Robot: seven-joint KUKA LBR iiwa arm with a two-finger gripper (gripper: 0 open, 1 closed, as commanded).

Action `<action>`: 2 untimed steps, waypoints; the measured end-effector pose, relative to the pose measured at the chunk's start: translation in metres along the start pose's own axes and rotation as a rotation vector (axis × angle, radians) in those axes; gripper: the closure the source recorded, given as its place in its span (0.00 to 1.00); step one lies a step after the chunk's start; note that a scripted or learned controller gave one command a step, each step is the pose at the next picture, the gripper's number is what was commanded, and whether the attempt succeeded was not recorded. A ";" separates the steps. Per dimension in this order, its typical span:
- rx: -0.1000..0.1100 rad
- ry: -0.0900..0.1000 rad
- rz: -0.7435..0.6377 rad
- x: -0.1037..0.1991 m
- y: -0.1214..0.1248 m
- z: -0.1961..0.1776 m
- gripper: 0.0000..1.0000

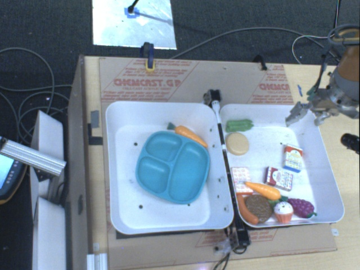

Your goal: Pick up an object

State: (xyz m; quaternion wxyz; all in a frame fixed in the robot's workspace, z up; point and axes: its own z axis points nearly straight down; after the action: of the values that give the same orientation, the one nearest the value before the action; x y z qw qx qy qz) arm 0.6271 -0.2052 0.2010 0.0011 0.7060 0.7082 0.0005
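Two white bins of toy food seen from above, with a robot gripper at the right edge.

The left bin [118,151] holds a blue divided plate [173,167] with a carrot [190,134] at its top rim. The right bin [326,173] holds a green pickle [239,125], a round biscuit [238,144], small cartons [292,157], another carrot [262,190], a cupcake [283,211] and grapes [302,207]. The gripper [308,113] hangs over the right bin's upper right corner, fingers spread wide, holding nothing.

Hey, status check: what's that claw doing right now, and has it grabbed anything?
Claw open, nothing between its fingers, over the right bin's far corner. Toy food untouched in that bin; nearest is the small carton. Nothing in the way.
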 end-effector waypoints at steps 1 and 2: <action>0.002 0.002 -0.002 0.040 -0.002 0.055 0.00; 0.002 0.001 -0.001 0.062 -0.024 0.117 0.00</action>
State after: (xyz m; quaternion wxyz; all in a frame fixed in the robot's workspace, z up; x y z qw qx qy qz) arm 0.6033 -0.1435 0.0838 -0.0001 0.7055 0.7087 0.0001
